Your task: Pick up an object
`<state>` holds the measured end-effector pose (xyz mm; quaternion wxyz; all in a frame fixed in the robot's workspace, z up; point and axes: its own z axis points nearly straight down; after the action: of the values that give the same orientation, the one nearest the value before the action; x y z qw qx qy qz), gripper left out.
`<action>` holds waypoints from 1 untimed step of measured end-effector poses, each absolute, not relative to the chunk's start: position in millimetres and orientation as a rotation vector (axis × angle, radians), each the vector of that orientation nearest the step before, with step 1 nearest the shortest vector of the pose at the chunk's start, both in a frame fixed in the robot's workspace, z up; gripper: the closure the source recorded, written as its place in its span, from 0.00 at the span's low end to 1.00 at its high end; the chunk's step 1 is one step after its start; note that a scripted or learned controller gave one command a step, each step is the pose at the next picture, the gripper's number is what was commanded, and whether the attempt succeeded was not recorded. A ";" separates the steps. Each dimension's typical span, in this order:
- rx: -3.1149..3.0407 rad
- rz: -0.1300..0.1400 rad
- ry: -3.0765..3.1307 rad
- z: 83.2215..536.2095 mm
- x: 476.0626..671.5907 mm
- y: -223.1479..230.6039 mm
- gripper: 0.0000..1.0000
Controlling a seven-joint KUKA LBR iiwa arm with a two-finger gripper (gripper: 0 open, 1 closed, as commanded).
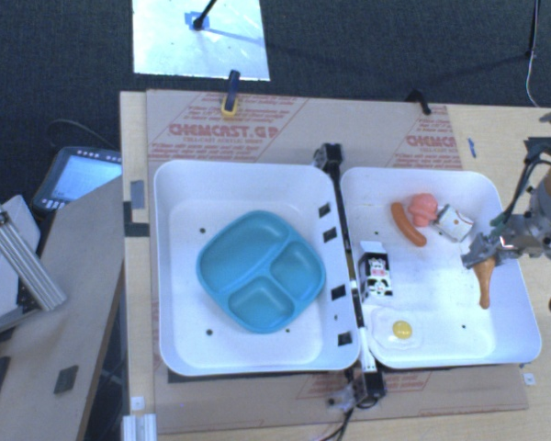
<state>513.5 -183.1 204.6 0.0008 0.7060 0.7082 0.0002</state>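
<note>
Orange-brown and club-shaped, the toy drumstick [484,285] lay near the right wall of the right bin [519,338], well apart from the fried egg [401,330] and the milk carton [376,275]. It looked the likeliest target, since the jaws hovered at its upper end, perhaps touching it. A good pick would need the jaws centred across the narrow shaft and low enough to close around it rather than nudge it aside. Whether the jaws were released or clenched could not be told; nothing was visibly held
</note>
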 end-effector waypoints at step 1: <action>2.209 0.005 2.231 217.9 529.1 -133.9 1.00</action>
<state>529.1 -133.9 217.9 0.0011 0.7035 0.7107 0.0014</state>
